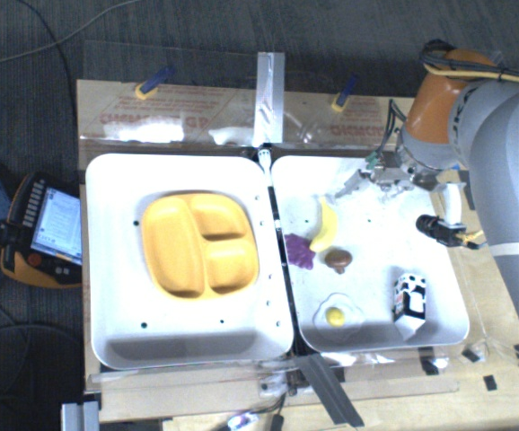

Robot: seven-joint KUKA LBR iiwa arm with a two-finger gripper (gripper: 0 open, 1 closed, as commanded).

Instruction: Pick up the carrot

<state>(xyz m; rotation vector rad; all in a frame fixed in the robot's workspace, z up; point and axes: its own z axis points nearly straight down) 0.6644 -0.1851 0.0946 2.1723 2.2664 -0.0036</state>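
Hovering over the back of the right bin (378, 241), the gripper (360, 180) hangs just behind a pale yellow curved piece (325, 225); whether it is apart or together, I cannot tell from this angle. And the carrot? I cannot place it: it may be hidden beneath the wrist. Nearest the tool is that yellow piece, its long axis running back to front at a slight slant. Nearer the front lie a purple piece (300, 251), a brown one (338, 259), a fried egg (335, 315) and a milk carton (409, 299). So the carrot's heading and long axis are unknown, and my call is that any descent now is a gamble.
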